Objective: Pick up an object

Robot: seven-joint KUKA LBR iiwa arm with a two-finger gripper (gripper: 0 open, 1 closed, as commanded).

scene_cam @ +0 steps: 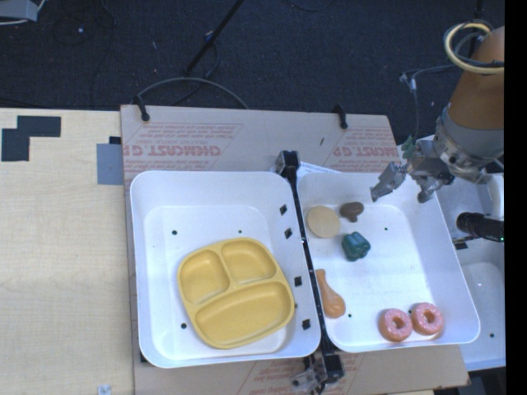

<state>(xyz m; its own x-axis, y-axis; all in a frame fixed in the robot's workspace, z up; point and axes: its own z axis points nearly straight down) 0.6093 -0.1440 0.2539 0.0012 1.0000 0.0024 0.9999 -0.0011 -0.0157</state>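
1. Overhead, the camera view takes in both white bins side by side: the left bin [156, 220] bears a yellow divided tray [237, 301], and the right bin [412, 257] bears the loose items, so the pick most likely happens on the right.
2. Near that bin's back edge, the gripper [408, 184] hangs at the upper right rim, with the grey arm and its orange band [480, 89] rising behind it. The two fingers stand spread well apart with nothing between them, which suits an approach rather than a carry.
3. Candidates for the task lie scattered on the bin floor. A tan round disc [323, 221] and a small brown piece [352, 211] sit close together near the divider, and a teal lump [356, 245] rests just beside them.
4. Further forward, an orange drumstick-like piece [329, 295] lies along the divider, and two pink doughnuts [411, 322], touching each other, sit near the front right corner.
5. Judging by position, the brown piece and the teal lump are nearest the gripper; no object has been lifted yet, so the task looks to be at its start.
6. Crowding is the risk: the fingers could nudge the disc when closing on its neighbour.
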